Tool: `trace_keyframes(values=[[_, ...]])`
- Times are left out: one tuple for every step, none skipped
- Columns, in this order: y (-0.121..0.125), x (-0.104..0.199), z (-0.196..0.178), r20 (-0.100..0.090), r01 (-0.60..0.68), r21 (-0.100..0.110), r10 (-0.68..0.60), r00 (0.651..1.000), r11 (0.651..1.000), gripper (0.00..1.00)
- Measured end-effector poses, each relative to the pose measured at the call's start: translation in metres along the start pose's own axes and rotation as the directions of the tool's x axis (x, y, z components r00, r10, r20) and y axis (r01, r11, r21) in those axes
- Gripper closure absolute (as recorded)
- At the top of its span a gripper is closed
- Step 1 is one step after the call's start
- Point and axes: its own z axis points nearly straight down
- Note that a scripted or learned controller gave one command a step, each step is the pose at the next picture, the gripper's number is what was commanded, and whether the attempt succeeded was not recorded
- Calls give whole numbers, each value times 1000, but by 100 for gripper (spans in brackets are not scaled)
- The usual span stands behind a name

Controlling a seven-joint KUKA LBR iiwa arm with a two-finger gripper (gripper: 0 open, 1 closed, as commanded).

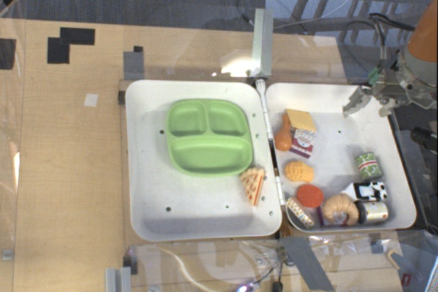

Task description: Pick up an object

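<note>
- Camera view, left bin (144,167): a green divided plate (207,137) lies near its middle, and a waffle-patterned pizza slice (253,184) sits just beside the plate's lower right corner, close to the wall between the bins.
- Right bin (400,174), left side: an orange carrot-like piece (283,137) leans by the dividing wall, touching a small box with a yellow top (301,131); below them lie a yellow corn-like piece (299,171), a red-orange round piece (310,196) and a wrapped bar (301,213).
- Right bin, lower right: a croissant (340,208), a metal can (374,213), a black-and-white carton (370,191) and a small green can (367,165) crowd together.
- Upper right of the frame: the gripper (368,100) hangs over the right bin's upper right corner, its two fingers spread apart with nothing between them, well apart from every object.
</note>
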Motion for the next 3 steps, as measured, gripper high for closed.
trace_keyframes(values=[[-42, -26, 127, 0, -56, -2, 56, 998, 998, 0], [-85, -23, 130, 3, 50, -11, -50, 999, 999, 0], [-82, -23, 119, 4, 51, -16, -51, 999, 999, 100]])
